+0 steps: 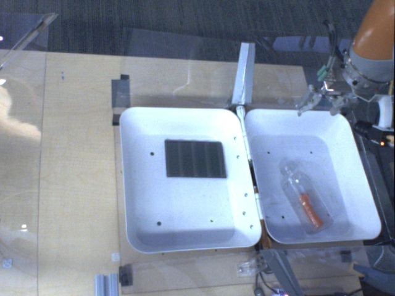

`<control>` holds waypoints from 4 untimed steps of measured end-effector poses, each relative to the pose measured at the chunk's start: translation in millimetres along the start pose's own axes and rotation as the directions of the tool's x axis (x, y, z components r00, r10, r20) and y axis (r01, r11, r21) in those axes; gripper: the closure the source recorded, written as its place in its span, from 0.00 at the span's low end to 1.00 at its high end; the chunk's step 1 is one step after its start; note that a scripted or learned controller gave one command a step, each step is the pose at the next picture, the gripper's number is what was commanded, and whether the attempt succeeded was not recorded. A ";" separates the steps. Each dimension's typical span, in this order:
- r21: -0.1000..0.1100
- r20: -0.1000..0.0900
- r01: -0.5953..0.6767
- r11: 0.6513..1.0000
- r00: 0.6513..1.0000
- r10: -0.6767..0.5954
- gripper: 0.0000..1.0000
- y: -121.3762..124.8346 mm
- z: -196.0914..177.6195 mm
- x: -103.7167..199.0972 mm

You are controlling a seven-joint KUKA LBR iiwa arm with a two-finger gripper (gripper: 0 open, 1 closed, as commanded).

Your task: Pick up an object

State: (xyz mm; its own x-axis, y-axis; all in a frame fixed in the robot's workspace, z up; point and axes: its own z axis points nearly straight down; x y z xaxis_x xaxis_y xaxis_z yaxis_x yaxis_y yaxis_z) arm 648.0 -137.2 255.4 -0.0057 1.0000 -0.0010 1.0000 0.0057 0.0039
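Note:
A clear plastic bottle [300, 194] with an orange piece inside lies on its side in the right bin [358, 165], near that bin's front right. On the floor of the left bin [133, 184] a dark ribbed rectangular pad [195, 159] lies flat. My gripper [320, 105] hangs over the far rim of the right bin, well behind the bottle. Its fingers stand apart and open, with nothing between them.
A metal bar [243, 73] stands up at the back between the two bins. The arm's orange band [376, 23] and wrist cabling fill the top right corner. A transparent sheet covers the wooden bench [62, 165] to the left.

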 end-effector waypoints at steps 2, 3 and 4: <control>-0.001 0.000 0.077 0.997 0.997 -0.077 0.00 -70.9 64.5 -18.2; -0.001 0.000 0.077 0.997 0.997 -0.077 0.00 -70.9 64.5 -18.2; -0.004 0.002 0.461 0.887 0.887 -0.461 0.00 -59.8 35.1 -23.0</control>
State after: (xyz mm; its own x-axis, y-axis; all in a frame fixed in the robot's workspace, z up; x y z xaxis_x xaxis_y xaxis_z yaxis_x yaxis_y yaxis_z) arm 588.5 -160.6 220.0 -0.4664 0.8846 -0.0050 0.8845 0.4664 0.0065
